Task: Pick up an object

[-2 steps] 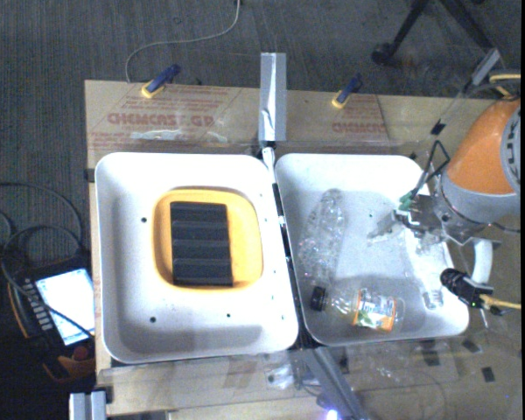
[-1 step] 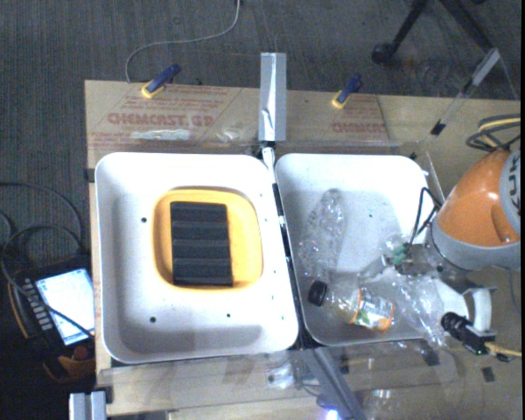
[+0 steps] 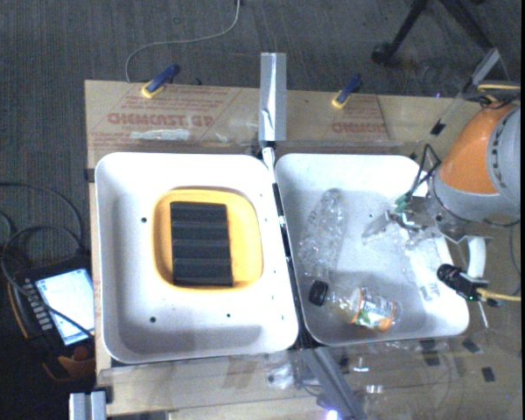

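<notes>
The desk (image 3: 114,112) carries 2 shallow white bins side by side, with a metal upright (image 3: 272,94) standing at the far end of the seam between them. The left bin (image 3: 127,304) holds 1 item: a yellow tray-like piece (image 3: 249,234) with a black ribbed insert (image 3: 200,243), lying flat near the bin's centre. The right bin (image 3: 367,169) holds 2 clear plastic items — a crumpled clear bottle (image 3: 322,230) lying left of centre, and a second clear bottle (image 3: 357,305) with a black cap and an orange-and-green label, lying on its side near the front wall, cap toward the left. The 2 bottles lie near each other but apart. The arm (image 3: 481,169) enters from the right, its orange band above the right bin's right wall. The gripper (image 3: 402,219) sits low over the right part of the right bin, just right of the crumpled bottle and behind the labelled one; no item is seen between the fingers, and whether they are spread or pressed together cannot be told at this resolution. 2 blue-and-yellow clamps (image 3: 160,80) grip the desk's far edge. A lit tablet screen (image 3: 66,300) lies on the floor at left.
</notes>
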Available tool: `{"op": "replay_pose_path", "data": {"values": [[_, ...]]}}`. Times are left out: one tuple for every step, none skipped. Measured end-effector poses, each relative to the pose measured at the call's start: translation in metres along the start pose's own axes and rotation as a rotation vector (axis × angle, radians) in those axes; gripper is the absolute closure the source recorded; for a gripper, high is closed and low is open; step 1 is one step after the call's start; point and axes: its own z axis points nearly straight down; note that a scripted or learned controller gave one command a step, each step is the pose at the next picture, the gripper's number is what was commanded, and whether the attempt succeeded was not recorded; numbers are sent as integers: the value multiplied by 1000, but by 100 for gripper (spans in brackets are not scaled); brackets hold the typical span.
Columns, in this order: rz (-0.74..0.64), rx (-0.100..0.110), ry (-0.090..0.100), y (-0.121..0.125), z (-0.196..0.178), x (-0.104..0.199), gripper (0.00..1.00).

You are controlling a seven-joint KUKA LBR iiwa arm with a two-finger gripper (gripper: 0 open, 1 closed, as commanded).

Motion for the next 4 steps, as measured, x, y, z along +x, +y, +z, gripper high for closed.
{"op": "replay_pose_path", "data": {"values": [[-186,3,-11,-79,-78,29,0],[-96,4,-8,-76,-51,32,0],[-58,4,-11,13,-20,35,0],[23,1,-14,91,-38,76,0]]}}
